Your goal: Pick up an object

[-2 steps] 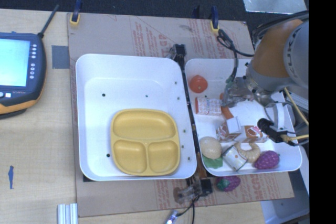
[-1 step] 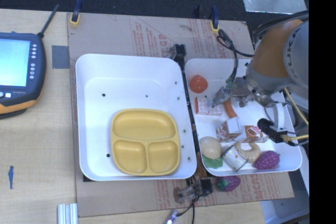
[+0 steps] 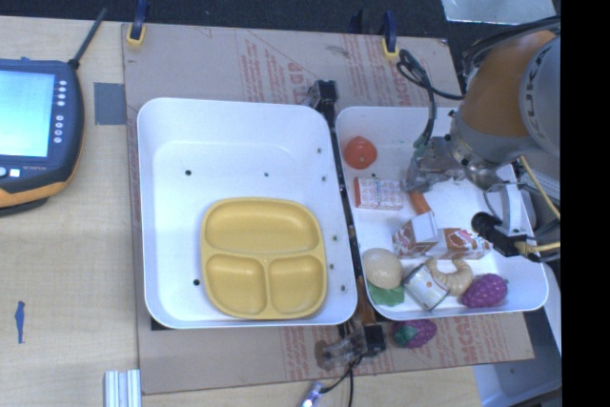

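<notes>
Camera view, L bin (image 3: 162, 205) w/ yellow tray (image 3: 264, 255), R bin (image 3: 381, 121) toys.

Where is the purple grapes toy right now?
In the camera view, the purple grapes toy lies in the near right corner of the right bin, just right of the croissant.
</notes>
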`<state>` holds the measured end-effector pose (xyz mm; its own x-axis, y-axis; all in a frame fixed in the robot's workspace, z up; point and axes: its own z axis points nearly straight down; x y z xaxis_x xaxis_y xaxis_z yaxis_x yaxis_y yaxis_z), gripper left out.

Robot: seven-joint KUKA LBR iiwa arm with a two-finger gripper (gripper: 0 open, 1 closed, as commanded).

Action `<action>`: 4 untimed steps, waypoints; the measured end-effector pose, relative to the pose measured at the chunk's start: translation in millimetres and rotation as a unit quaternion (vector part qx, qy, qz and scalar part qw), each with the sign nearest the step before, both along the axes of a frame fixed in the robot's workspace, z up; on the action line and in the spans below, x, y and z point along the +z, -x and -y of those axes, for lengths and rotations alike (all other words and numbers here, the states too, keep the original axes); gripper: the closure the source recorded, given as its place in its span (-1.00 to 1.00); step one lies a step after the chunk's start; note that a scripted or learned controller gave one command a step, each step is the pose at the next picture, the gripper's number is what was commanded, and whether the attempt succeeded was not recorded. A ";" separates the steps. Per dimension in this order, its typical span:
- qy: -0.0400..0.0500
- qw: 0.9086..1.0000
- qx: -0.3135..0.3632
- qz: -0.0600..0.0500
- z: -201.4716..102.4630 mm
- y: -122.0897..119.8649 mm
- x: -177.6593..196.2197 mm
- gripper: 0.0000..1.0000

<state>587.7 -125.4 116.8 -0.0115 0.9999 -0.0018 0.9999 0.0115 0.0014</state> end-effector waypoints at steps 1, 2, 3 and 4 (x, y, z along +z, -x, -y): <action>-0.001 1.000 -0.002 -0.002 -83.1 21.2 75.6 1.00; -0.001 1.000 -0.005 -0.002 -29.1 -25.4 106.7 1.00; -0.001 1.000 -0.004 -0.002 -29.6 -25.3 106.4 -1.00; -0.001 1.000 -0.005 -0.004 33.7 -23.9 -26.4 -1.00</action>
<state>611.7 -159.1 90.4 -0.0022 1.0000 -0.0006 1.0000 0.0022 -0.0062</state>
